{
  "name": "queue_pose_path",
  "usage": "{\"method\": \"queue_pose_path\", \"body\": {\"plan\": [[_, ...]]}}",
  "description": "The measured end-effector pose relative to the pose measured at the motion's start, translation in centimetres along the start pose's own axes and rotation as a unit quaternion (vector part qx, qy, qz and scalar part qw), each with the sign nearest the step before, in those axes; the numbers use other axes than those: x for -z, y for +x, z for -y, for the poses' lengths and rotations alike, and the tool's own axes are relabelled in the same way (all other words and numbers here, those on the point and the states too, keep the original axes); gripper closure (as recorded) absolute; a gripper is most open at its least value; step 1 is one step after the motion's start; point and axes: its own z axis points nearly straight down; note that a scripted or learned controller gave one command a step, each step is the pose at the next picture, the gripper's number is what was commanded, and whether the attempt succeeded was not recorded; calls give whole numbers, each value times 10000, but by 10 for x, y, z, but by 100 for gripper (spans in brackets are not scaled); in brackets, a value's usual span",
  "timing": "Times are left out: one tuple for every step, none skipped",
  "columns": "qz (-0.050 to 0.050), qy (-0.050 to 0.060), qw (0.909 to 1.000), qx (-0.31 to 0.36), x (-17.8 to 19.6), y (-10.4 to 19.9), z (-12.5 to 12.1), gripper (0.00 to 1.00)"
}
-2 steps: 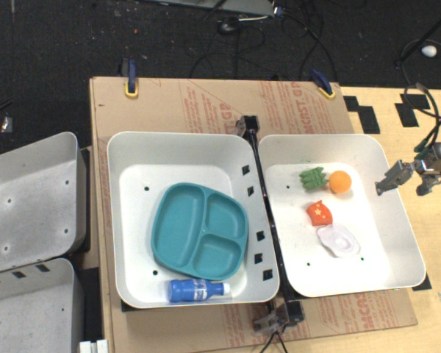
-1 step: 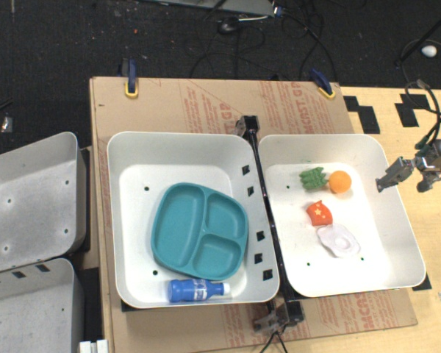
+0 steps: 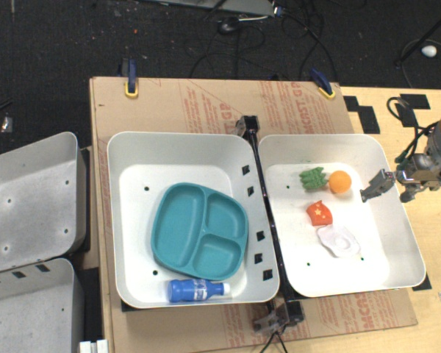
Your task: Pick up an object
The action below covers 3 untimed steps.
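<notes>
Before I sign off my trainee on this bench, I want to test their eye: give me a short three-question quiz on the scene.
1. True or false: the blue bottle lies in the same bin as the teal divided plate.
2. Which item sits nearest the gripper? A) orange ball B) red piece C) green piece
3. Fill in: the white lump lies in the ____ bin.

Key: 1 true; 2 A; 3 right.
</notes>
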Motion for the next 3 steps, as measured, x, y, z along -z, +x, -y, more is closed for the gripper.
{"method": "queue_pose_path", "body": {"plan": [[-4, 5, 10000, -6, -65, 0, 0, 0], [-1, 0, 10000, -1, -121, -1, -9, 0], [10, -29, 10000, 0, -107, -2, -11, 100]]}}
